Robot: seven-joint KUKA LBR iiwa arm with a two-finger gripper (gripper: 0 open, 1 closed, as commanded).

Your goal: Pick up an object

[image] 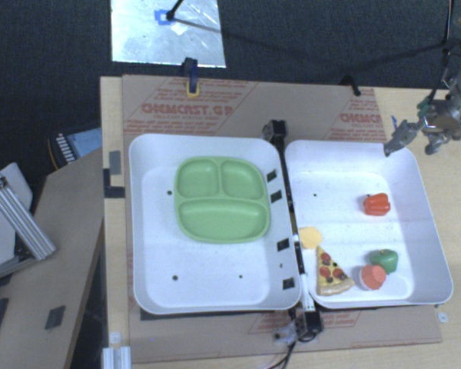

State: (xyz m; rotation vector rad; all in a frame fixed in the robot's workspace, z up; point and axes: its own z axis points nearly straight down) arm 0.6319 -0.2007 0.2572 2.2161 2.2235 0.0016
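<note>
A dark carpeted floor [46, 52] is seen around a pale wooden bench [84, 229]. A brown printed cardboard sheet [207, 106] is laid on the bench. At 12 o'clock, a shiny silver sheet [165, 21] is spread on the floor. An aluminium rail [11, 214] is set at 9 o'clock.

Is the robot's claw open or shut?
Open. The claw hangs over the far right corner of the right bin, its two fingers spread apart with nothing between them.
</note>
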